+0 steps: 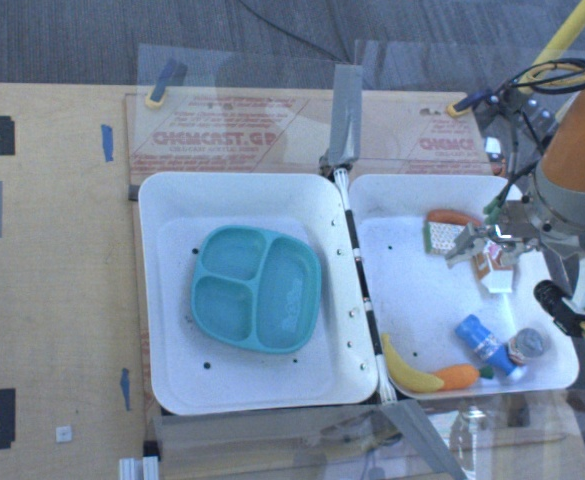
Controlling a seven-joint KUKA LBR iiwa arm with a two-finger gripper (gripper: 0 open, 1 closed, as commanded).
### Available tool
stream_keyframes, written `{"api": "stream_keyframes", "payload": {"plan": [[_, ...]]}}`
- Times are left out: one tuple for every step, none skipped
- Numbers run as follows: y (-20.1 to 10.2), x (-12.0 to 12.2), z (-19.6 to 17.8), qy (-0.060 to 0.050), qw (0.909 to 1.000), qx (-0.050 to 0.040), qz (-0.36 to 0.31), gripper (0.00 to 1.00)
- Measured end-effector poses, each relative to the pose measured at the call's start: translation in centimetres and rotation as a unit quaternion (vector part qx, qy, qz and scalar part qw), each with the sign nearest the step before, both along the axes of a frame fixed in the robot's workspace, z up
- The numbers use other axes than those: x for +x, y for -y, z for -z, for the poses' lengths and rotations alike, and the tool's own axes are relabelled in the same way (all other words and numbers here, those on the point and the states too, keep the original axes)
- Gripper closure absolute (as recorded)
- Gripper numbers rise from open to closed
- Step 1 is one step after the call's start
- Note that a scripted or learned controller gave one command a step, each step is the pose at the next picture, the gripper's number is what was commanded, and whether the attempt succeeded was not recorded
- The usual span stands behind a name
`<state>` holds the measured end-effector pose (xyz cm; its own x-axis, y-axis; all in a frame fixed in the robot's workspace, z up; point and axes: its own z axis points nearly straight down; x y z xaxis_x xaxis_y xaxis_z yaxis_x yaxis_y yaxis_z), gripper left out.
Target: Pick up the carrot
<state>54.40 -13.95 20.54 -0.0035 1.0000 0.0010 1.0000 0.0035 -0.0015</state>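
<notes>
The carrot (458, 375) is orange with a green top and lies along the near wall of the right bin (412, 200). Its tip touches a yellow banana (407, 366). My gripper (489, 240) hangs over the far right part of that bin, well away from the carrot. It is open, and its fingers (462, 245) stand apart above a small brown and white box (494, 265). Nothing is held between them.
A blue can (482, 339) with a grey lid (527, 345) lies just behind the carrot. An orange-red stick (452, 217) and a green packet (440, 236) sit left of the gripper. The left bin (172, 218) holds a teal divided plate (257, 288).
</notes>
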Motion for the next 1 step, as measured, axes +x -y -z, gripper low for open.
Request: {"api": "stream_keyframes", "payload": {"plan": [[-2.78,-5.67,-2.22,0.000,0.9762,0.0003,-0.217,0.00]]}}
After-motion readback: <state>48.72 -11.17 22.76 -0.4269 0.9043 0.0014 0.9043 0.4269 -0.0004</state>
